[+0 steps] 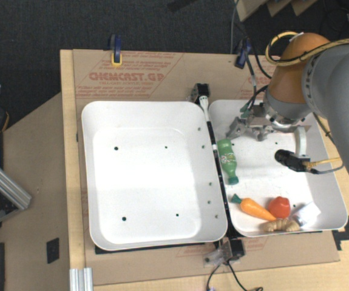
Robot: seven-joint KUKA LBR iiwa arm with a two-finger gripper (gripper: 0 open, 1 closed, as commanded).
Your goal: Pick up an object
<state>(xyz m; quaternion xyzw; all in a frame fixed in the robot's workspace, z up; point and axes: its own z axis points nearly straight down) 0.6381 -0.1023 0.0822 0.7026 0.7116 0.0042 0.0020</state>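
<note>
Just below-left of the gripper, w/ fingers apart and nothing held, lies a green bottle by the right bin wall. Prob. light, stiff, slick plastic; grip across mid-body. Carrot, tomato farther off.

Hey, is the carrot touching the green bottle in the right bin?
Apart. The camera view shows bare white bin floor between the carrot and the green bottle.
</note>
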